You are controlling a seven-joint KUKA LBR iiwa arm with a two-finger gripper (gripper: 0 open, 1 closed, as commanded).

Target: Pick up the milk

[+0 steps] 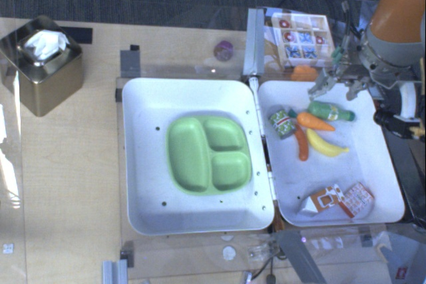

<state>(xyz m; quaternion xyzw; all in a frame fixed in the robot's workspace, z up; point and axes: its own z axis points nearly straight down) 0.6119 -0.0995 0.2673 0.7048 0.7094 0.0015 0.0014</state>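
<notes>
The milk carton is lying on its side at the near edge of the right bin, well apart from my gripper, which is hanging released over the far edge, so I'm needing to cross over the bottle and descend squarely across the carton's narrow width.

Left bin holds the tray. In the right bin: milk at the near edge, banana, carrot and bottle toward the far side, can left of them. My gripper hangs over the far edge. Tissue box sits far left.
</notes>
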